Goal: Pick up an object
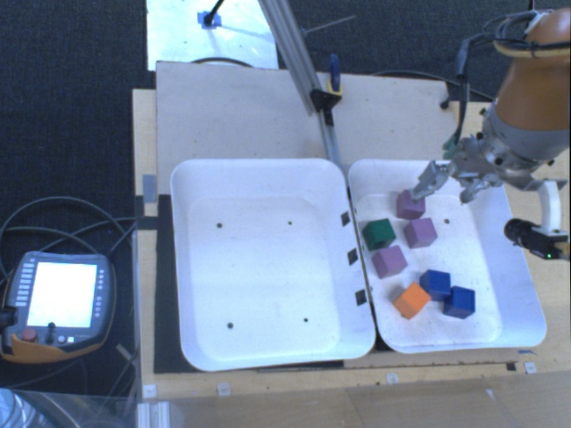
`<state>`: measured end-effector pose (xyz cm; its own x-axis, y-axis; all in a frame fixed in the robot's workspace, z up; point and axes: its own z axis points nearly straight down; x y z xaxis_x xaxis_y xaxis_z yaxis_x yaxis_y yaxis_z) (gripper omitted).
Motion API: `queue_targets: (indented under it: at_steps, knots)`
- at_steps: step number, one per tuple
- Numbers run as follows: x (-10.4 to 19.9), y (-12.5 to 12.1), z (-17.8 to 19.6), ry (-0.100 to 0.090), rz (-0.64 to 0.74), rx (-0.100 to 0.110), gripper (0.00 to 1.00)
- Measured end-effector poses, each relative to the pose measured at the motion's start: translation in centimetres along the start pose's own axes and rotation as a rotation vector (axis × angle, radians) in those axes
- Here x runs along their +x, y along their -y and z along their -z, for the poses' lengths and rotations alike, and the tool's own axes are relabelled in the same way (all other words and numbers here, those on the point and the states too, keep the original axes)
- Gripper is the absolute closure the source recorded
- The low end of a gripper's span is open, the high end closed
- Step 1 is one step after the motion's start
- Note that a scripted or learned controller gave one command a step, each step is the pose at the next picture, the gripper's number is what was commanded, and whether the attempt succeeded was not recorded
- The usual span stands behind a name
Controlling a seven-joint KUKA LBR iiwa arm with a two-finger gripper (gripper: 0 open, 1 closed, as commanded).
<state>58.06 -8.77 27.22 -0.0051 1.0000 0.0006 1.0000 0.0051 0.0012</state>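
The right bin (522, 315) holds several small blocks. Three are purple: one (410, 205) at the back, one (420, 232) in the middle and one (389, 260) nearer the front. A green block (379, 233) lies by the bin's left wall. An orange block (411, 300) and two blue blocks (435, 283) (460, 301) lie near the front. My gripper (452, 185) hangs over the back of this bin with its fingers spread open and nothing between them. Its left finger (430, 179) is just above and to the right of the rear purple block.
The left bin (259, 257) sits beside the right one, sharing a middle wall. A slanted metal pole (294, 47) with a clamp crosses the board behind the bins. A teach pendant (58, 306) lies on the floor at left. A black fitting (531, 236) sticks out by the right bin's right rim.
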Motion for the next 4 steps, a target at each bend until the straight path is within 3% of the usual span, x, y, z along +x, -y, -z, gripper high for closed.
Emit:
queue_targets:
  at_steps: [1, 2, 3, 4]
  knots:
    - [0.0, 0.0, 0.0, 0.0, -0.001, -0.001, 0.0]
    - [0.2, -1.0, -5.2, 0.0, -0.002, 0.004, 0.0]
    - [0.3, -0.2, -11.2, 0.0, -0.003, 0.007, 0.0]
    - [0.6, -0.1, -15.0, 0.002, -0.003, -0.004, 0.0]
